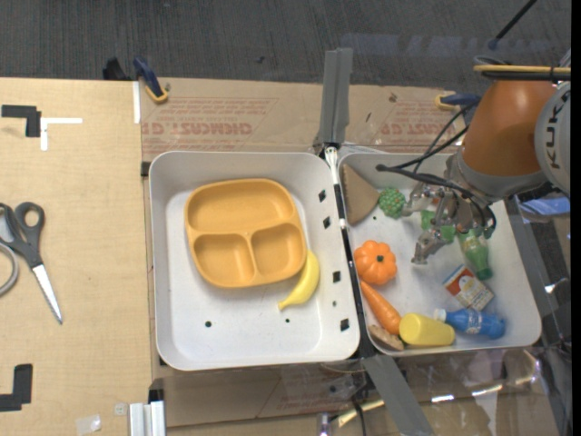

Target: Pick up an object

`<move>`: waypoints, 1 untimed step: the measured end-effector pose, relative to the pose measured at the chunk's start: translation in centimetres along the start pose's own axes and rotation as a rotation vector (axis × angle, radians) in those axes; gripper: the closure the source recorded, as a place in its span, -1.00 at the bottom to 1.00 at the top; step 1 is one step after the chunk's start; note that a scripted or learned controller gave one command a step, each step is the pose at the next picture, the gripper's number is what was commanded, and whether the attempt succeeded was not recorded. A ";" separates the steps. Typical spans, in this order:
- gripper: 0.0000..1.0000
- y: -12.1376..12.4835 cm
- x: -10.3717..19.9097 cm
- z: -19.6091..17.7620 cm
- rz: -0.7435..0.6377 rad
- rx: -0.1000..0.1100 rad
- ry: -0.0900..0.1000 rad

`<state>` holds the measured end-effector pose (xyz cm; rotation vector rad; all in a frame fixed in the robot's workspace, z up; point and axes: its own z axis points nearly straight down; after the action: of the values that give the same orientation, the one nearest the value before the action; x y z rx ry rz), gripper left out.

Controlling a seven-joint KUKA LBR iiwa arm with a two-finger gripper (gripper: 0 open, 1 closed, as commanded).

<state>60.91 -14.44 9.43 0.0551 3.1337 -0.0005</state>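
Above the right bin (525, 271), the tool (442, 230) hovers beside a green bottle (476, 254).

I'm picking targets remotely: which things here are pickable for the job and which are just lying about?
Job: gripper, pumpkin, carrot, broccoli, green bottle, yellow cup, blue bottle, banana, divided plate.
Lying about: scissors, clamp.
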 end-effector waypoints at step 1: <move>-1.00 1.2 -0.5 0.1 0.162 0.001 0.003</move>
<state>61.49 -13.22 9.38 0.3088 3.1219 -0.0006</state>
